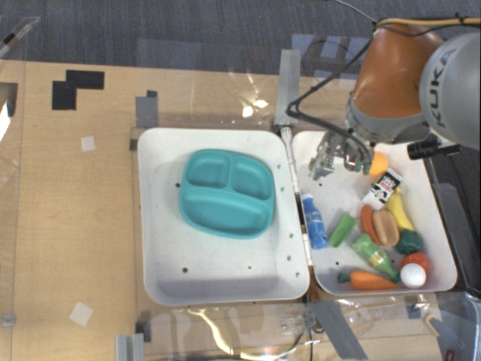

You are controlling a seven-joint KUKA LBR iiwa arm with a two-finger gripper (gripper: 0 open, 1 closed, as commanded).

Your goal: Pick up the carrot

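The carrot [370,280], orange with a green top, lies near the front edge of the right bin [331,277]. My gripper [325,163] hangs over the back part of that bin, well behind the carrot and above the bin floor. Its metal fingers [316,168] point down with nothing between them. The grey arm with its orange band [391,70] reaches in from the upper right.
The right bin also holds a blue tube [313,221], a green block [343,229], a hot dog [383,227], a banana [400,212], a white-and-black box [382,188], a green bottle [373,251], a white ball [413,275] and a red item [418,260]. A teal divided plate [226,192] sits in the left bin [161,269].
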